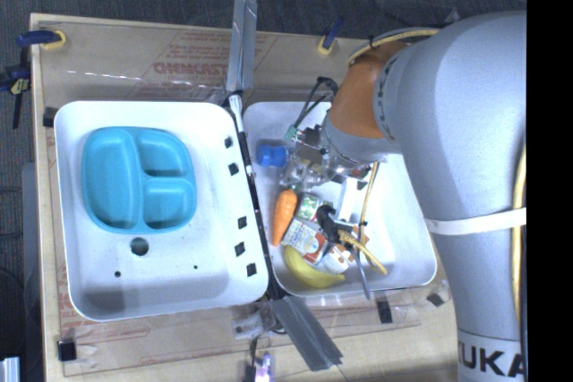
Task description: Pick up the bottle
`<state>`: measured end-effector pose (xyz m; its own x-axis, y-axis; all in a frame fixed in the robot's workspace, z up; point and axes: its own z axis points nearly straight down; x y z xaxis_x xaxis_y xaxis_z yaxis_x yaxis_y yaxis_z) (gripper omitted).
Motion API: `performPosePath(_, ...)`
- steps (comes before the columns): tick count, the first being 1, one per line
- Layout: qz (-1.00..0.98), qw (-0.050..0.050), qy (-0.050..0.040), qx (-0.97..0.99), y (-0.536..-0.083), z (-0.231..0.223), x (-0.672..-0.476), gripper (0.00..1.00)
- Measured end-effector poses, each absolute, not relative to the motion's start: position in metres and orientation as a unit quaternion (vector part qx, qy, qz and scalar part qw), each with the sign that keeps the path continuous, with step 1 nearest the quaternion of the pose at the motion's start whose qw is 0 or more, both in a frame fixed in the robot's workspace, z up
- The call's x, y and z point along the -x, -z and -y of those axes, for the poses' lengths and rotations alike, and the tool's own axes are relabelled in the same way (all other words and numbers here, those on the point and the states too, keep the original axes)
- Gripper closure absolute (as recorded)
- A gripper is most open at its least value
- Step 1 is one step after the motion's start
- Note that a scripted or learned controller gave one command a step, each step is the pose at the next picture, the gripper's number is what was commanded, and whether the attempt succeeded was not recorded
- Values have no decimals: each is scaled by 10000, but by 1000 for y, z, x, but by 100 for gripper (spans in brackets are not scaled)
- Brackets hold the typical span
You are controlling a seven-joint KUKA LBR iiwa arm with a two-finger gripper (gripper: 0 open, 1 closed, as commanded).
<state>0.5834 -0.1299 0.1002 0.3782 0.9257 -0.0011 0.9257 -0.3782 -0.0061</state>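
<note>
Currently | gripper (312, 158) poised low over right bin (407, 259), beside carrot (284, 215), seeking bottle (271, 156) | grip state: cannot tell

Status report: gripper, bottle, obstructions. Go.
Gripper low in right bin, fingers unclear. Bottle not identified in the clutter. Carrot, banana, carton crowd below it.

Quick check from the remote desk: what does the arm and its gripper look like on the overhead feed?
The arm is bulky, rounded and light grey, with an orange band above the wrist and dark "KUKA" lettering low on its base. The gripper is a compact metallic assembly with thin black cables looping off it.
</note>
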Motion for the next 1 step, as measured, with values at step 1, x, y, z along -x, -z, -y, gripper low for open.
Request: performPosePath(1,5783,17,-10,8158,-133,102,-539,100)
